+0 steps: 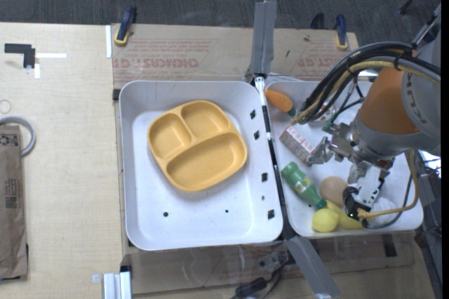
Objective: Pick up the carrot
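The carrot [279, 101] is a short orange piece lying in the far left corner of the right bin [410, 220], close to the divider. My gripper [342, 154] hangs over the middle of that bin, below the orange band of the arm. It is to the right of the carrot and nearer the front, well apart from it. The gripper sits just above a brown rounded item [332, 187] and beside a pink and white packet [298, 142]. The wrist hides the gripper's tips.
The right bin also holds a green bottle [302, 182] and a yellow lemon [325, 220] next to another yellow fruit [349, 217] at the front. A yellow divided plate [198, 144] lies in the left bin [133, 171]. Cables arch over the right bin's back.
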### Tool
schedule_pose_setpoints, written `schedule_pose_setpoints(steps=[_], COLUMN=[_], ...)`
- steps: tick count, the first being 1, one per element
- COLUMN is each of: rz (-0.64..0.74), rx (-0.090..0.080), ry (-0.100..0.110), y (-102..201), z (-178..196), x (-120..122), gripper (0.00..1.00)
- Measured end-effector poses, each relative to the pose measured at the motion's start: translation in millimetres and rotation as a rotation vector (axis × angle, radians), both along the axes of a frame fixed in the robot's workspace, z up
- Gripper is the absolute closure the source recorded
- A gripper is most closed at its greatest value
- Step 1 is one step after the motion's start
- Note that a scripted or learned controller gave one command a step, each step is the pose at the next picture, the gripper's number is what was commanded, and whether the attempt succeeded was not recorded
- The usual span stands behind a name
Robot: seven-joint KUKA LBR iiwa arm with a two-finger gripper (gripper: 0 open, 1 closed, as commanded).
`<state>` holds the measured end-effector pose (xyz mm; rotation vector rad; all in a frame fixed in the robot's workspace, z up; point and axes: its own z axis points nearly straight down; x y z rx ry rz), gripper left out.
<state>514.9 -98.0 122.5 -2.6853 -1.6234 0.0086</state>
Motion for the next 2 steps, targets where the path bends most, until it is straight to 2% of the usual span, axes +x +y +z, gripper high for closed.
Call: schedule_pose_setpoints(steps=[1,2], rz=[-0.419,-0.415], rx=[-0.005,-0.009], ry=[-0.001,0.006], y=[1.1,0.9], z=[32.5,38.6], x=[71.9,71.6], gripper=[0.00,1.00])
